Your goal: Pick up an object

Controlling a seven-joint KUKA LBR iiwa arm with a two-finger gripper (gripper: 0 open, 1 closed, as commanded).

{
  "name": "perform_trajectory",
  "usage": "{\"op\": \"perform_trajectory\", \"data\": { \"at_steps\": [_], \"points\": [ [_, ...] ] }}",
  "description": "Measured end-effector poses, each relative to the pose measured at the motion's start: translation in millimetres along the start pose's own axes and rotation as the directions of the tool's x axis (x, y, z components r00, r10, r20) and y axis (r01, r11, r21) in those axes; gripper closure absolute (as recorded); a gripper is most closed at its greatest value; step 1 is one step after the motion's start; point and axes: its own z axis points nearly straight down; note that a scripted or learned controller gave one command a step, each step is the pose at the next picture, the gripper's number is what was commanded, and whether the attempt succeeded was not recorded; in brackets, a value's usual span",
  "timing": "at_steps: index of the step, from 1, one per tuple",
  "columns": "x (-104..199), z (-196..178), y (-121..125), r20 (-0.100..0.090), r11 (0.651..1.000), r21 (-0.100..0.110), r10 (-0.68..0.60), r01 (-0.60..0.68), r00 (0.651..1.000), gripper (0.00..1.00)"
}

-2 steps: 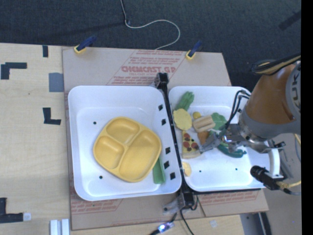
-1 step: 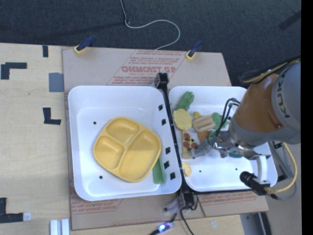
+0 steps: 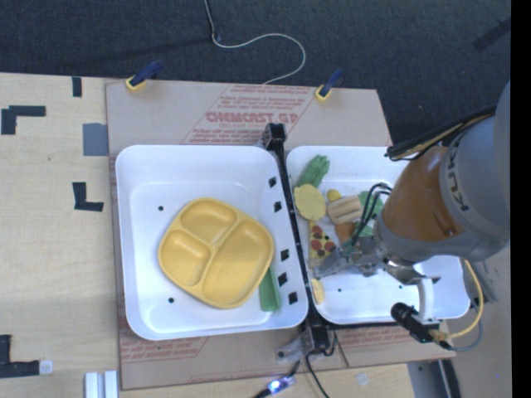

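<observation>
My gripper is low in the right bin, near its left wall, under the arm's orange band. Several toy foods lie in that bin's left part. A green piece is at the top, with a pale yellow round piece below it. A small yellow bit and a tan block lie beside these. A spotted slice lies just left of the gripper, touching or almost touching it. A yellow piece rests by the bin's lower left wall.
The left bin holds a yellow divided plate and a green stick at the plate's lower right. A black divider runs between the bins. The arm's bulk covers the right bin's middle and right. A white cable lies beyond the bins.
</observation>
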Motion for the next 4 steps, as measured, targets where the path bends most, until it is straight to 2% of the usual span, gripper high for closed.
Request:
{"op": "perform_trajectory", "data": {
  "at_steps": [1, 2, 3, 4],
  "points": [
    [-0.5, -13.2, 0.6, 0.001, 1.000, -0.002, 0.002, -0.002, 1.000, 1.00],
    [4.5, -74.8, -0.7, 0.000, 1.000, -0.005, 0.000, 0.000, 1.000, 1.00],
    [-1.2, -118.5, -0.4, 0.000, 1.000, -0.005, 0.000, 0.000, 1.000, 1.00],
    [-0.7, -143.4, -0.3, 0.000, 1.000, -0.003, 0.000, 0.000, 1.000, 1.00]
  ]
}}
